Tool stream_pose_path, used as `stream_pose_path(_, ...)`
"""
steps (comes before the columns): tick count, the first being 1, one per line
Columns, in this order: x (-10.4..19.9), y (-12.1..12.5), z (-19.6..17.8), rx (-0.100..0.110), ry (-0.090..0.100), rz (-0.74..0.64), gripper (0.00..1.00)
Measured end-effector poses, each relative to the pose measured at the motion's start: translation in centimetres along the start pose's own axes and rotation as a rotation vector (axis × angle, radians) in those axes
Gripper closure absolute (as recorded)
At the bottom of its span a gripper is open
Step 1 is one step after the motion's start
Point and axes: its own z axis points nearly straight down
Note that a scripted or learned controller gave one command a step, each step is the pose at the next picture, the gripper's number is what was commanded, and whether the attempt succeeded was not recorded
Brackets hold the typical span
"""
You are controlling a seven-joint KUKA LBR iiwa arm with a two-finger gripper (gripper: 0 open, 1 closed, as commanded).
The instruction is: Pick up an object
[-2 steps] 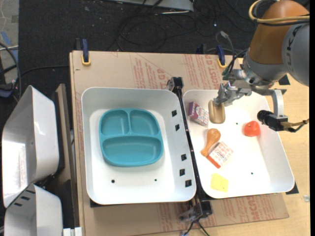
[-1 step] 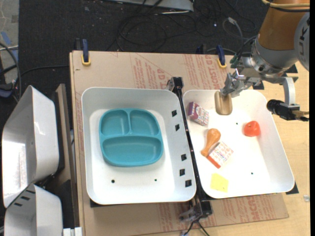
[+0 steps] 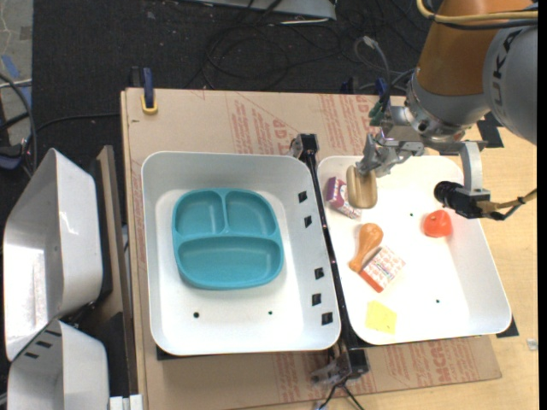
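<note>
The right bin holds several small objects. A tan rounded block stands near its far left corner, with a purple packet touching its left side. My gripper hangs directly over the tan block, its tip at the block's top. Toward the front lie an orange drumstick-shaped toy, a red and white packet and a yellow piece. A red round toy sits to the right.
The left bin holds a teal divided plate. A black divider with clips runs between the bins. The arm's grey body and orange band reach in from the upper right. A black fitting hangs over the right bin.
</note>
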Motion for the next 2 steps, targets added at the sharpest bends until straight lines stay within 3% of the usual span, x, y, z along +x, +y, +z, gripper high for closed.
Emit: stream_pose_path(2, 9.7, -3.9, 2.2, 0.001, 0.000, -0.001, 1.00)
